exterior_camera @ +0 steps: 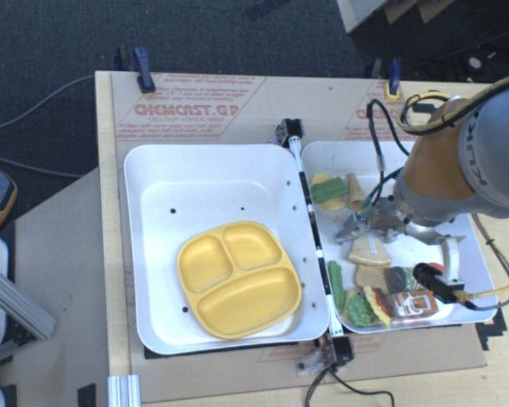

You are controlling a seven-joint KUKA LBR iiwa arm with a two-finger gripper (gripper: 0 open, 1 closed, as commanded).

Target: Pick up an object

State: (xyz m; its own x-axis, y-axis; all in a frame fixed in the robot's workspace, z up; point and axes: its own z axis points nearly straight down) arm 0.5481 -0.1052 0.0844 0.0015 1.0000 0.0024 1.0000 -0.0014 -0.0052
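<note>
My gripper hangs low over the middle of the right bin, on the grey arm with the orange band reaching in from the right. Just below it lies a beige wedge-shaped piece. Behind it, toward the bin's back, sit a green piece and a yellowish piece. At the front of the bin are a slim green stick, a leafy green piece, a small grey piece and a red and orange item. I see nothing held.
The left bin holds a yellow divided plate in its front half. A white piece lies at the right side of the right bin. The bins meet along a thin rim. Cardboard covers the bench behind them.
</note>
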